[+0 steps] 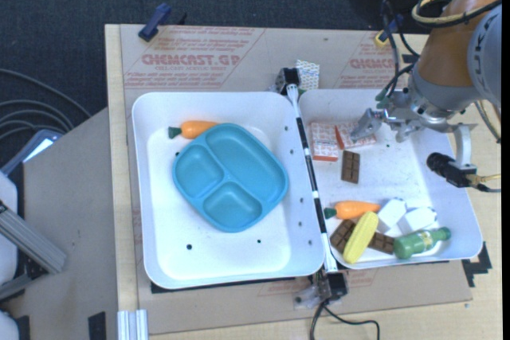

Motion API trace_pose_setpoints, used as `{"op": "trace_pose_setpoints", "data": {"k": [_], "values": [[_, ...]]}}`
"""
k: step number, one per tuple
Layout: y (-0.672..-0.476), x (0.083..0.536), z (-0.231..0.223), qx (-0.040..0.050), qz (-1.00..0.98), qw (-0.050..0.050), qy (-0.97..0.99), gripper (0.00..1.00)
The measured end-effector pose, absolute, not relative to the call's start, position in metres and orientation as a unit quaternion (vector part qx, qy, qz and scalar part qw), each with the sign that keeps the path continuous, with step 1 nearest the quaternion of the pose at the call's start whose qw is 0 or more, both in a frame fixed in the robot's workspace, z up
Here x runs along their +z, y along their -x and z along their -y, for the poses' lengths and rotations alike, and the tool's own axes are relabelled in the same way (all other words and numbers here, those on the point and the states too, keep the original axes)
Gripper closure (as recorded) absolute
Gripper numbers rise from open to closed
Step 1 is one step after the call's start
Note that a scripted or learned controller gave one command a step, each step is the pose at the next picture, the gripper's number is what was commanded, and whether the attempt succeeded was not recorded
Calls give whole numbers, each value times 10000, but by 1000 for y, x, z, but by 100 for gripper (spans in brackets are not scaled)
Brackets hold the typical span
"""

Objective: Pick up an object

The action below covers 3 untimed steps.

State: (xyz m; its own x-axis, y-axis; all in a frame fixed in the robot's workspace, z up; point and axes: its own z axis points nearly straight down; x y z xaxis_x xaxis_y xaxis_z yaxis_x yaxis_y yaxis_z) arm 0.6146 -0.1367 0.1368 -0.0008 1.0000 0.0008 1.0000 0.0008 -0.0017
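My gripper (368, 126) hangs low over the back part of the right bin (414, 171), the grey arm reaching in from the right. Just left of it lies a red-and-white packet (323, 141), with a small reddish piece (339, 138) at its edge. A brown chocolate bar (351, 166) lies a little nearer the front. Along the bin's front edge sit an orange carrot (356, 209), a yellow corn cob (360, 236), a green bottle (420, 241), white blocks (392, 215) and brown chocolate pieces (384, 243).
The left bin (159, 235) holds a blue divided plate (231, 175) and a second carrot (194, 128) at its back left. A black-edged divider (307, 171) separates the bins. A blue clip (154, 21) lies at the bench's back corner.
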Motion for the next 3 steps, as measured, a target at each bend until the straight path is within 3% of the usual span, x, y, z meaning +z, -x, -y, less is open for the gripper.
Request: {"op": "trace_pose_setpoints", "data": {"k": [1,2,3], "values": [[-589,100,106,7,7073,18,7069,0],[-614,88,102,-13,7074,-14,7068,0],[-636,87,100,59,7054,66,7087,0]]}}
